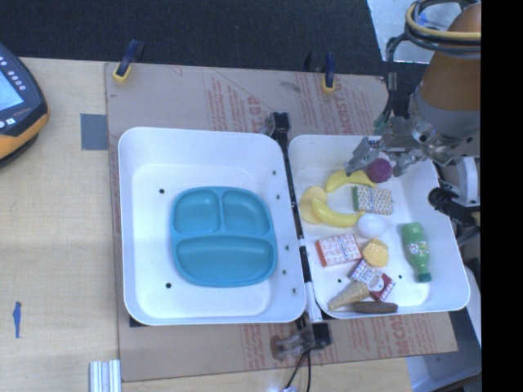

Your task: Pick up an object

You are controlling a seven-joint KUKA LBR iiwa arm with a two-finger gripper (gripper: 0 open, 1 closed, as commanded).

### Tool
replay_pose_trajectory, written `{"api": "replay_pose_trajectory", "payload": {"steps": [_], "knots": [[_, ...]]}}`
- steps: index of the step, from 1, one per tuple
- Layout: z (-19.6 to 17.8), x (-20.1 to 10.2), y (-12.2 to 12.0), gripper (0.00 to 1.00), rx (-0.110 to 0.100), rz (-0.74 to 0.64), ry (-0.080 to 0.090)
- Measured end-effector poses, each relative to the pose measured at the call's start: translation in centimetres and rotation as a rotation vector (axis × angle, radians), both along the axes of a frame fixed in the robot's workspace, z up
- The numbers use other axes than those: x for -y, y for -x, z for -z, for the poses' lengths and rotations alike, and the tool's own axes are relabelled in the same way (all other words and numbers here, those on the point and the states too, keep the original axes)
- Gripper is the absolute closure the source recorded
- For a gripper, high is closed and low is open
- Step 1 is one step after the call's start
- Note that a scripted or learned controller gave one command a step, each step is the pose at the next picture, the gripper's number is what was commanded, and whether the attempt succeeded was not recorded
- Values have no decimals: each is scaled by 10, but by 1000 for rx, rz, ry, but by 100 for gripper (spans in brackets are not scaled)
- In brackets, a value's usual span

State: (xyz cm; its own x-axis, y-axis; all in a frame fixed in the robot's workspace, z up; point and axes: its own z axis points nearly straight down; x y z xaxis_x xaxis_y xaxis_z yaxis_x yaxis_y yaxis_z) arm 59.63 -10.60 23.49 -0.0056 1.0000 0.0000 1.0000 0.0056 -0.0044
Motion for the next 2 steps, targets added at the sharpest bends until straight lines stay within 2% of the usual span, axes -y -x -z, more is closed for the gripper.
{"api": "replay_pose_trajectory", "payload": {"steps": [1,2], "knots": [[145,-10,8,0,-3,-1,0],[129,-7,7,100,-2,0,2]]}}
